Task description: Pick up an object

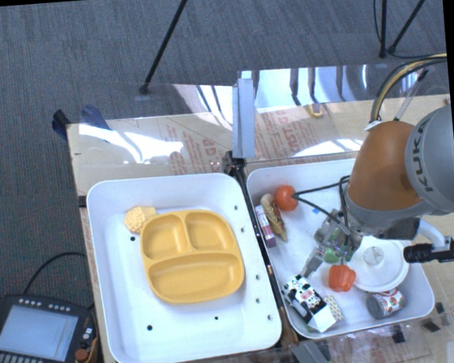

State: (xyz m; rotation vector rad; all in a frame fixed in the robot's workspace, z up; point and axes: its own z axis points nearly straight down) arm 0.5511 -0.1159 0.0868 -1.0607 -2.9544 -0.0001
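gripper low in the right bin, fingers parted a little with nothing between them, tips on bare floor just left of the small orange pepper-like toy. arm comes in from the right, orange band bent over the bin, wrist angled down-left. cow-print carton near the front wall, red tomato at the back. left bin has a yellow divided plate.

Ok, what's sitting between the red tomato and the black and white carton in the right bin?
In the camera view, bare white bin floor lies between the tomato and the cow-print carton.
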